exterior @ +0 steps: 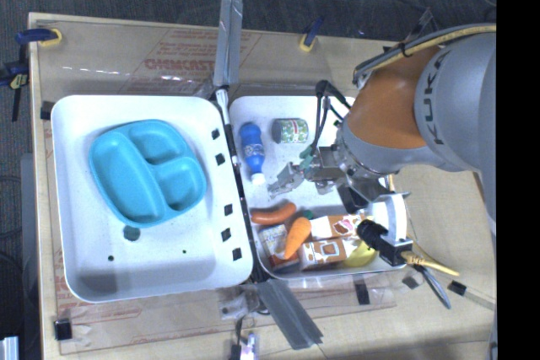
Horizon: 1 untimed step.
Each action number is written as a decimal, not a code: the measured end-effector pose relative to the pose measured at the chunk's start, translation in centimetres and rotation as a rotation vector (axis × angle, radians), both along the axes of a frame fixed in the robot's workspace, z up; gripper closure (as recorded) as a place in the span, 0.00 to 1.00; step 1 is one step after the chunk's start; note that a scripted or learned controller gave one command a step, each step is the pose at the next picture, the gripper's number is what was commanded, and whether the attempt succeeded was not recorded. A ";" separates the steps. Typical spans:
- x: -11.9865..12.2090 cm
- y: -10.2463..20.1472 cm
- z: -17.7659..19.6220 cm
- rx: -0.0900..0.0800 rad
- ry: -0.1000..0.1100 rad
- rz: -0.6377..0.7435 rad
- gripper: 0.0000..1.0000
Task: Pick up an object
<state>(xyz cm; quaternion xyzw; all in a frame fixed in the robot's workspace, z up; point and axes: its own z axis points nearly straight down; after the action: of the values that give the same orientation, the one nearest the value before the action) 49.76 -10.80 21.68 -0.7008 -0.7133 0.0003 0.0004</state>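
The right bin (253, 110) holds several small objects. A blue bottle (250, 144) lies along its left wall. A short green-patterned can (290, 131) sits near the far wall. Toward the front lie a red sausage (274, 213), an orange carrot (295, 237), two printed cartons (327, 252) and a yellow banana (363, 255). My gripper (291, 174) hangs over the middle of this bin, just right of the bottle's white cap and above the sausage. I see nothing held in it.
The left bin (84, 265) carries a blue divided plate (150, 170) and a small dark spot (131, 233) near it. A metal divider bar (226, 42) runs between the bins. The arm's orange band (384, 110) covers the right bin's far right side.
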 end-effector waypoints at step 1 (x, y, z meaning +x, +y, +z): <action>4.0 1.3 0.9 0.001 0.002 0.058 0.00</action>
<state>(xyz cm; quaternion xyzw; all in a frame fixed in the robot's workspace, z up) 53.80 -9.49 22.56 -0.6799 -0.7333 0.0007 0.0012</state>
